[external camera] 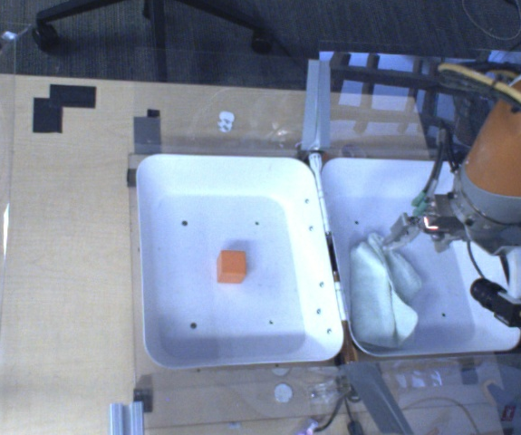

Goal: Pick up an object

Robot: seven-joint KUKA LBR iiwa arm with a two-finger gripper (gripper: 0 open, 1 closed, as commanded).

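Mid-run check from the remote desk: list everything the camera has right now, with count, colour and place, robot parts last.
bins: two, white, side by side on the bench; left bin, right bin
cube: one, orange, near the middle of the left bin
cloth: one, pale white-grey, crumpled, left part of the right bin
bench: one, light wood, under both bins
black patches: two joined, on the bench at far left
office chair base: one, black, on the dark floor at top
arm: one, grey with orange band, over the right bin
tool: one, just above the cloth's upper end; grip state unclear
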